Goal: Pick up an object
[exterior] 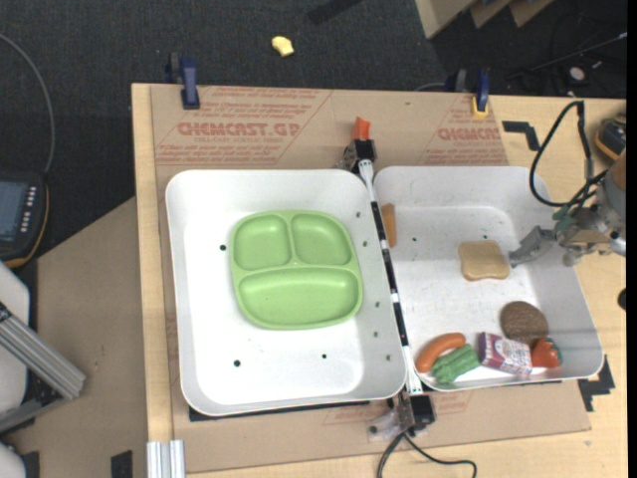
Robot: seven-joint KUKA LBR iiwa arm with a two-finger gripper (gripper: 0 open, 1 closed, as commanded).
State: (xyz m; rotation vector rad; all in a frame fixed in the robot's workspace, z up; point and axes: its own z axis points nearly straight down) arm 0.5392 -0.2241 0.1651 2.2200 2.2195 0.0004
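In the right bin (438,192) a tan slice of toast (483,261) lies near the middle. Along the front wall lie a brown round piece (524,321), a red tomato (545,353), a purple-and-white packet (505,355), a green piece (455,364) and an orange sausage (439,349). A small orange-brown piece (388,224) rests against the bin's left wall. My gripper (550,253) hangs at the right side of this bin, just right of the toast, open, with nothing between its fingers.
The left bin (199,347) holds a green divided plate (296,269). Black cable loops above the gripper at the right edge. Clamps stand on the bench's far edge, and a divider rail runs between the bins.
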